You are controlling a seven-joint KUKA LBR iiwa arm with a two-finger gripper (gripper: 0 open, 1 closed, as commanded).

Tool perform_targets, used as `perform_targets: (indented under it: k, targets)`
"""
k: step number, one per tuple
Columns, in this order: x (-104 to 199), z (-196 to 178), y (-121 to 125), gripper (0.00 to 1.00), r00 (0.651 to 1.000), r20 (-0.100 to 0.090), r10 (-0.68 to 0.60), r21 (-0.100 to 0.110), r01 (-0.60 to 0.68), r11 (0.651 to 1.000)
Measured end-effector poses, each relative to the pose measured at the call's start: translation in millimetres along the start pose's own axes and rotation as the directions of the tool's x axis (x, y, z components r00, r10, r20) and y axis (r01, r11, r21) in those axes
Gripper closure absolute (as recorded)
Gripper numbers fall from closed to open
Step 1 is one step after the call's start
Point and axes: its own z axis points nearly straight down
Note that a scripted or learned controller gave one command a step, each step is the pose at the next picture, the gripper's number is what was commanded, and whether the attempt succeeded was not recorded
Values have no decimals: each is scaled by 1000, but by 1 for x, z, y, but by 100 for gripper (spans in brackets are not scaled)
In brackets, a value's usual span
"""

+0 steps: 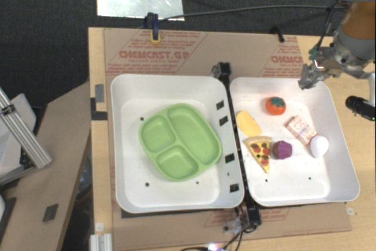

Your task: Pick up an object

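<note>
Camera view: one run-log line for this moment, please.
gripper: over right bin's far corner, holding nothing | tomato, pizza slice, egg: in bin | pick: not started

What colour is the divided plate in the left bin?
Light green. The divided plate shows best in the camera view, lying in the left bin.

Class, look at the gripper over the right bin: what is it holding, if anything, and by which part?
Nothing. The gripper hangs above the right bin's far corner, apart from every object.
</note>
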Motion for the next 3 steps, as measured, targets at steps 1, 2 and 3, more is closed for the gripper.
perform_targets:
  k: [1, 2, 3]
  targets:
    - [55, -6, -1, 100, 1000, -1, -3, 2, 3, 1000]
    - [108, -12, 7, 100, 1000, -2, -5, 3, 5, 1000]
    - [155, 3, 8, 100, 1000, -2, -3, 4, 3, 1000]
